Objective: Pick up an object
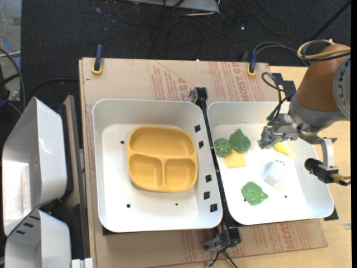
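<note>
The right bin holds several small things. Two green leafy pieces lie near its left wall, with a yellow block just below them. Another green piece rests toward the front. A pale white-grey object lies in the middle. A small yellow piece sits right under my gripper, which hangs low over the bin's upper middle. No object shows between its fingers.
The left bin carries a yellow divided tray. A black divider runs between the two bins. Blue-and-yellow clamps hold the cardboard bench top at the back. White containers stand at the far left.
</note>
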Controlling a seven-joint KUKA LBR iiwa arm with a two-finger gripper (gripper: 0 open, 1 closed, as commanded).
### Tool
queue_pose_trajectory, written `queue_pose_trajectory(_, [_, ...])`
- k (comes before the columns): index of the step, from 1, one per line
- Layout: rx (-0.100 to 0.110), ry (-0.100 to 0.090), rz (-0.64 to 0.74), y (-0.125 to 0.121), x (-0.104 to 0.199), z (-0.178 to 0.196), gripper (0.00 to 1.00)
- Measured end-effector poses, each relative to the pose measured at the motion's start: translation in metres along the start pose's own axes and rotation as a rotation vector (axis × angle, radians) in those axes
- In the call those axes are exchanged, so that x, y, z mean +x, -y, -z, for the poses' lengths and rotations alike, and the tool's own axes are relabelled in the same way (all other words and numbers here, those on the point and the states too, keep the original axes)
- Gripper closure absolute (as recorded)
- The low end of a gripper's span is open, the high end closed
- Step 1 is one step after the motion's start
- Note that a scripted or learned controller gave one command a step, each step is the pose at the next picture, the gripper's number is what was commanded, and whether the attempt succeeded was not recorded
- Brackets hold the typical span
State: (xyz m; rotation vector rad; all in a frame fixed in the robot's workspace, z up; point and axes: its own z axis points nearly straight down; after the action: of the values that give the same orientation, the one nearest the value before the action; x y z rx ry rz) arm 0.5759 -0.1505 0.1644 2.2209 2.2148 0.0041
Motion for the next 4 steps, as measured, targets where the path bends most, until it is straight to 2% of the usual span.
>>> queue_pose_trajectory(2, [0.001,0.000,0.006,0.004,0.008,0.100,1.00])
queue_pose_trajectory(3, [0.003,-0.002,0.009,-0.010,0.050,0.096,1.00])
queue_pose_trajectory(4, [0.003,-0.002,0.012,-0.031,0.107,0.091,1.00])
